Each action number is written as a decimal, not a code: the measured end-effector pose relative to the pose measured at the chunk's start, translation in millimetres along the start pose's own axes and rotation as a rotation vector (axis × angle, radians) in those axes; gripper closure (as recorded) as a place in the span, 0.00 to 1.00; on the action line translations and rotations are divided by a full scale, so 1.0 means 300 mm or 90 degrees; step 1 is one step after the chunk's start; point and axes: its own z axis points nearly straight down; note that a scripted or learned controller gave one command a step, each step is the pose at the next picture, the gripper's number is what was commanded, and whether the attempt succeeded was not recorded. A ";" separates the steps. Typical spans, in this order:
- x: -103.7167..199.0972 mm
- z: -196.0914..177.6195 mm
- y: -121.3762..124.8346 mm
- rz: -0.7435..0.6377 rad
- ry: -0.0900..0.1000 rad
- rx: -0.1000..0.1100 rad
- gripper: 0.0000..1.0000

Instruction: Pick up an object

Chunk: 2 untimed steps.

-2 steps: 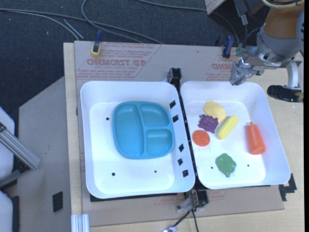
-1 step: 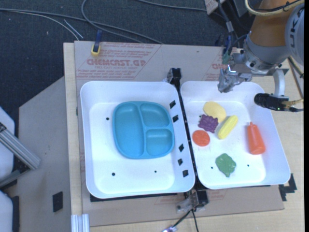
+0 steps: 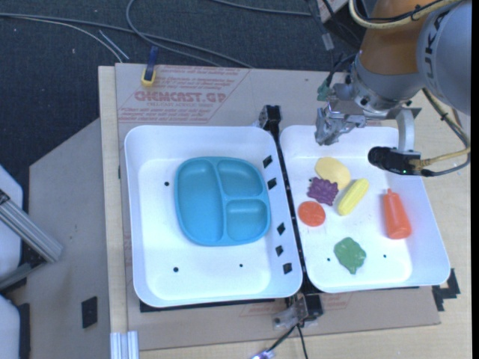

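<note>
Green leafy plastic toy [image 3: 349, 253] lies lower right in the right white bin [image 3: 426, 264], while the gripper [image 3: 330, 131], finger state untellable, hovers upper right above a yellow rounded toy [image 3: 332, 170], best approached vertically and centred.

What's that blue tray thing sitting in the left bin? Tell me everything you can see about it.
The light blue divided plate looks like smooth moulded plastic, roughly rectangular with rounded corners. Raised ridges split it into three compartments: one large along its left side and two smaller on its right. It lies flat, right side up, slightly rotated, near the middle of the left white bin, resting on the bin's floor. Nothing sits in it or touches it otherwise.
</note>
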 end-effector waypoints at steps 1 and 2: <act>0.178 -0.015 -0.050 0.000 0.000 0.001 1.00; 0.367 -0.011 -0.101 -0.001 0.000 0.001 1.00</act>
